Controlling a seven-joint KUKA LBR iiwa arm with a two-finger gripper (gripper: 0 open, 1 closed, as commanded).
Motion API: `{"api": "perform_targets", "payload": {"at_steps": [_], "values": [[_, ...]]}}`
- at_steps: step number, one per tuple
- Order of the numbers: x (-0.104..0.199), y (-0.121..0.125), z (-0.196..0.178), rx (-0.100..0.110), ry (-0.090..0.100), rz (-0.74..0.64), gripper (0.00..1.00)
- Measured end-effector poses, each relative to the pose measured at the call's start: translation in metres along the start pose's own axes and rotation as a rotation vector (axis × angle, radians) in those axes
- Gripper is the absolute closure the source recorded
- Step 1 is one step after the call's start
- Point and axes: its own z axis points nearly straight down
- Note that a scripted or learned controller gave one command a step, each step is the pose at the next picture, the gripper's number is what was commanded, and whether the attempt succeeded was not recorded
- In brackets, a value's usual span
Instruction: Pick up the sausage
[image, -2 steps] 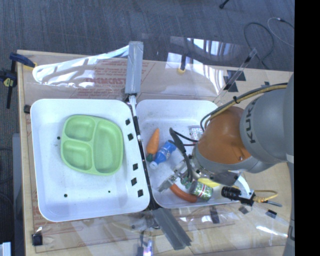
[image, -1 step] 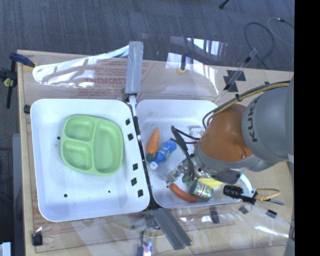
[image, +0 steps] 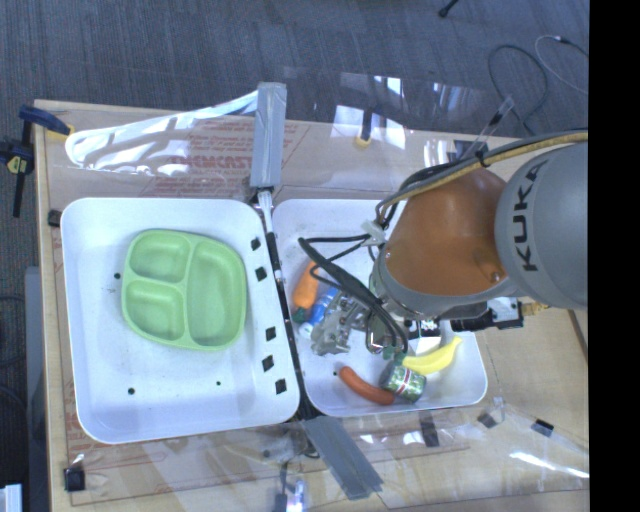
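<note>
Gripper (image: 340, 332) low in right bin (image: 470, 392), jaw state unclear from here. Sausage (image: 366, 387) lies near edge of that bin, touching green can (image: 405, 382), just beside banana (image: 440, 356).

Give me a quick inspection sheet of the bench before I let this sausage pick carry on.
Surface: two white bins, left bin and right bin, side by side.
Job's things: sausage lying near the right bin's front wall, touching a green can.
Clutter: banana, orange item, blue item; green divided plate in the left bin.
Grippers: gripper low over the right bin, above the sausage; fingers unclear.
Cables: black cables looping off the wrist.
Surroundings: grey tape, clear plastic sheet.
</note>
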Motion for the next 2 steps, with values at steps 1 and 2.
{"api": "perform_targets", "payload": {"at_steps": [1,2], "values": [[0.0,-0.001,0.0,0.0,0.0,0.001,0.0],[-0.021,-0.072,0.104,0.0,0.003,-0.128,0.0]]}}
